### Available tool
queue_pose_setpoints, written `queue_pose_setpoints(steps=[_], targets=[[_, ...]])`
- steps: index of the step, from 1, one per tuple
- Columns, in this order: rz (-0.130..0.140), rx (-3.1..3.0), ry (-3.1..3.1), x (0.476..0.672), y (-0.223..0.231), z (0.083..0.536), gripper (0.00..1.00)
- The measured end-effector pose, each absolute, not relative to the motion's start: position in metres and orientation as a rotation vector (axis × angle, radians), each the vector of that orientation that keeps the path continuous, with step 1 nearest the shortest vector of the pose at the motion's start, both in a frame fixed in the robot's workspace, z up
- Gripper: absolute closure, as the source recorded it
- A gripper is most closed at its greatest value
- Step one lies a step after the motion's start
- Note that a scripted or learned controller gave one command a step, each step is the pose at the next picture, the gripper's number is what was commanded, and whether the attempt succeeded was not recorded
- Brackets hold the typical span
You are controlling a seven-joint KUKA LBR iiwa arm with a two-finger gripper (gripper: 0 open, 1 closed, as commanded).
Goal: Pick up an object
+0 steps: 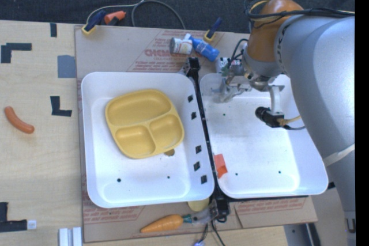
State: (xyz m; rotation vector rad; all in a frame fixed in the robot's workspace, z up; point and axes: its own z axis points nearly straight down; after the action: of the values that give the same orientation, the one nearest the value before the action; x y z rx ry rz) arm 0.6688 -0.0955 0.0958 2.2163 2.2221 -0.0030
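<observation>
The gripper (223,89) hangs low at the right bin's (288,181) eleven o'clock corner; whether its jaws are apart, I cannot tell. The yellow divided plate (144,121) (nearest candidate) lies in the left bin (95,141). Closing here probably grabs nothing.

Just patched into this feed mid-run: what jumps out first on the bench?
The yellow divided plate lies in the left bin and catches the eye at once. Next comes the grey arm, reaching in from the right with its gripper at the far left corner of the right bin. Off the bins, a toy carrot lies at the near edge and a sausage on the wood to the far left.
</observation>
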Motion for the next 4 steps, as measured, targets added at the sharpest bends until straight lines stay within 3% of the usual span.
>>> queue_pose_setpoints(steps=[1,2,3,4], targets=[[0.008,2.214,2.228,0.602,-0.032,0.19,1.0],[-0.002,2.221,2.224,0.602,-0.036,0.184,0.0],[-0.01,2.225,2.232,0.478,0.013,0.184,0.0],[0.002,2.219,2.214,0.582,-0.056,0.184,0.0]])
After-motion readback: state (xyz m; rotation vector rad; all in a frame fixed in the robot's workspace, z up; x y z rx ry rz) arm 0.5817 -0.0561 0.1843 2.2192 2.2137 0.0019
